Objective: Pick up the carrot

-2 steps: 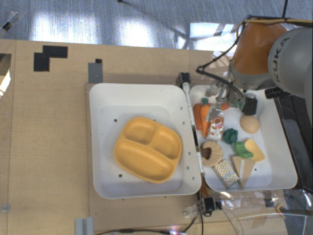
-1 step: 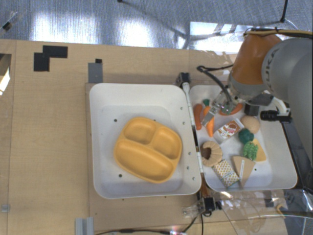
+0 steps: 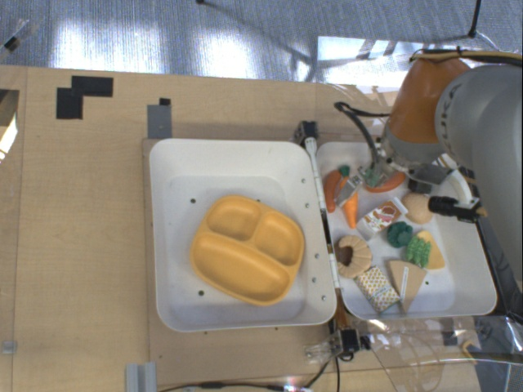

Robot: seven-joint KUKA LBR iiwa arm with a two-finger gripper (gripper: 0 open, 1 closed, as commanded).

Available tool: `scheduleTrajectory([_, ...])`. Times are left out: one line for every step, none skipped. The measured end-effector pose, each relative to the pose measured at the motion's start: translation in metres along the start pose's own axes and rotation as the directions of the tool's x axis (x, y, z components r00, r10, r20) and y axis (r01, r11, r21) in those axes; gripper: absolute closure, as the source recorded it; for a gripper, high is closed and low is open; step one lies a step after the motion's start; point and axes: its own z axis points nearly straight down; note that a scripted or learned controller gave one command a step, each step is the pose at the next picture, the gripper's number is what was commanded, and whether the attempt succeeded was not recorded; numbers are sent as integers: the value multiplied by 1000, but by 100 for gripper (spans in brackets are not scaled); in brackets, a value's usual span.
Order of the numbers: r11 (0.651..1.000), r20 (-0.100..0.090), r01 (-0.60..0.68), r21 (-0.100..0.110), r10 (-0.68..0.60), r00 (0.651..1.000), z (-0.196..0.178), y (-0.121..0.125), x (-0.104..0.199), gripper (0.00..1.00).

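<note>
The carrot (image 3: 332, 189) is orange with a small green top and lies at the left edge of the right bin (image 3: 482, 288), close to the wall between the two bins. My gripper (image 3: 365, 178) hangs low over the upper part of that bin, just right of the carrot and close to it. The grey arm with its orange band (image 3: 421, 96) reaches in from the upper right and hides the bin's far corner. Whether anything is held cannot be made out from this angle.
The right bin is crowded: an orange wedge (image 3: 351, 211), a red-and-white packet (image 3: 385, 216), a beige egg (image 3: 418, 209), green broccoli (image 3: 400, 234), a brown ring (image 3: 354, 254), a patterned cracker (image 3: 377, 288) and a pale wedge (image 3: 406, 278). A yellow divided plate (image 3: 248, 248) lies in the left bin (image 3: 176, 186).
</note>
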Motion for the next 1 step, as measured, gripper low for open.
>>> scheduleTrajectory([992,0,-129,-6,129,992,-1,-19,14,0])
